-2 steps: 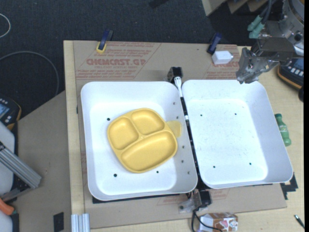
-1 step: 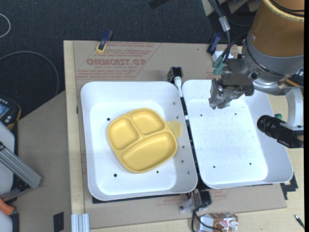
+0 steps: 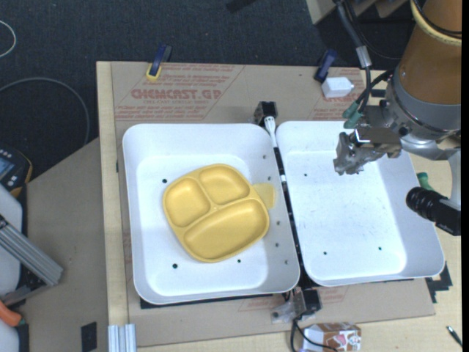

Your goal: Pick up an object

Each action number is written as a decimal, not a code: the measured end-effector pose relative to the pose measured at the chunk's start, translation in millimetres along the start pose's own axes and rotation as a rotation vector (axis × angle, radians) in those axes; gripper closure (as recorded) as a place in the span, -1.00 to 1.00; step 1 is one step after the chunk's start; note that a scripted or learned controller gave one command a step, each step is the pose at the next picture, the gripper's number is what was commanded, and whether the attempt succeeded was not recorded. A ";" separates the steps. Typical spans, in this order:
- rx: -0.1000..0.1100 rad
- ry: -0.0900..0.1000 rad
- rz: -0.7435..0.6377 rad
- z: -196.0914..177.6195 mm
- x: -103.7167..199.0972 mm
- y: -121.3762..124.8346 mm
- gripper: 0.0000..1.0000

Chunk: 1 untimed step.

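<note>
Over the counter, seen from above at a slant, two shallow white bins sit side by side on a cardboard sheet printed w/ reddish lettering.

Left bin holds a yellow divided plate: rounded, three compartments, two small ones toward the far side and one large one toward the near side. It lies flat, roughly mid-bin, a bit nearer the bin's right wall. Long axis runs diagonally, from upper left to lower right of the view; the plate is turned slightly, so the large compartment faces the near right corner. A small yellow tab or second piece peeks out at its right edge, can't tell which.

Right bin has a bare white floor w/ faint speckling and a few dark dots.

Arm, grey w/ orange band, comes in from the right. Its gripper hangs over the far-left part of the right bin, well apart from the plate, w/ the divider between bins in between. Jaws look dark and bunched together from this angle; can't tell how far open they are, and nothing is visible between them.

Blue-and-yellow clamp sits at the far edge of the cardboard; a small white block lies near the far right.
</note>
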State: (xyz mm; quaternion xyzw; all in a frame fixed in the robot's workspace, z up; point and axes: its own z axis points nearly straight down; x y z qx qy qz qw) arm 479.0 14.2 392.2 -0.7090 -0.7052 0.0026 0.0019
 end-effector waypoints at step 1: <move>-0.014 0.004 -0.015 -53.2 87.4 -0.3 1.00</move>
